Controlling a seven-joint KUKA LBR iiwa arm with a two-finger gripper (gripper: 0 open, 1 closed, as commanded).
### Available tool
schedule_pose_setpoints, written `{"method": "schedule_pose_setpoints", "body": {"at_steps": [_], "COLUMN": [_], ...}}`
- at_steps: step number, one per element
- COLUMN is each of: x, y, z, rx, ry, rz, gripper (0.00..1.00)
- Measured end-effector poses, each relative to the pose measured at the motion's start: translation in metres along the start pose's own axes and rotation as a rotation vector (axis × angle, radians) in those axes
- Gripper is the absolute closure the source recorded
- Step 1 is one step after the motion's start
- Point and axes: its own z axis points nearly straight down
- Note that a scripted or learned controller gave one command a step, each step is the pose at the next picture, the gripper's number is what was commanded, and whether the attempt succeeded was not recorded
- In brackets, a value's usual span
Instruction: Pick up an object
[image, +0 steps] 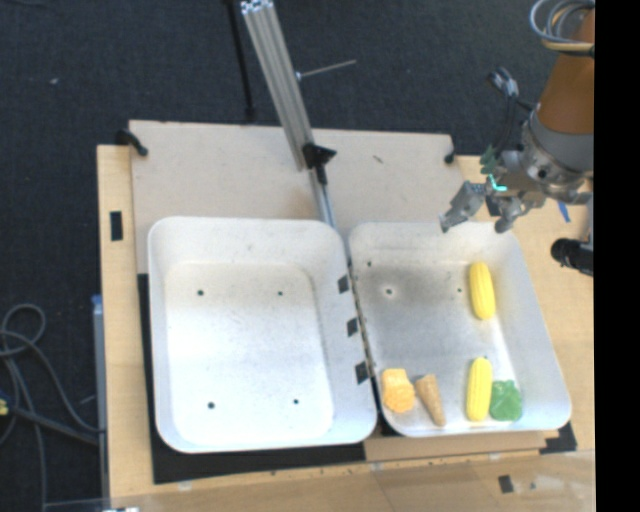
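Camera view, looking down at a slant on a pale bench (118, 300) carrying two shallow white bins side by side. The left bin (160, 300) sits in the centre-left of the frame. The right bin (545, 330) sits in the centre-right and holds five small objects.

The arm enters from the upper right of the frame, its orange band at the top right corner. Its gripper (480, 214) hangs over the upper rim of the right bin, fingers spread apart with nothing between them.

The nearest object is a yellow corn cob (482, 290), lying below the gripper in the frame and almost directly under it, only very slightly right. Its long axis runs up and down the frame, roughly along the line from the gripper to it.

Well apart from the gripper, along the lower edge of the right bin, lie four more objects from left to right: an orange-yellow chunk (398, 391), a tan cone (431, 399), a second yellow corn cob (478, 389) also lying up and down the frame, and a green piece (506, 400) touching that cob's right side.

The upper cob looks the likeliest target: a short move down the frame, then a descent, should put the gripper over it.
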Motion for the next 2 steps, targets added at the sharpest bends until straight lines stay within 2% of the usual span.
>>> {"method": "schedule_pose_setpoints", "body": {"at_steps": [1, 2], "x": [0.0, 0.001], "y": [0.001, 0.003], "z": [-0.003, 0.039], "rx": [-0.004, -0.001], "ry": [-0.002, -0.003], "rz": [-0.001, 0.002], "gripper": [0.0, 0.0]}}
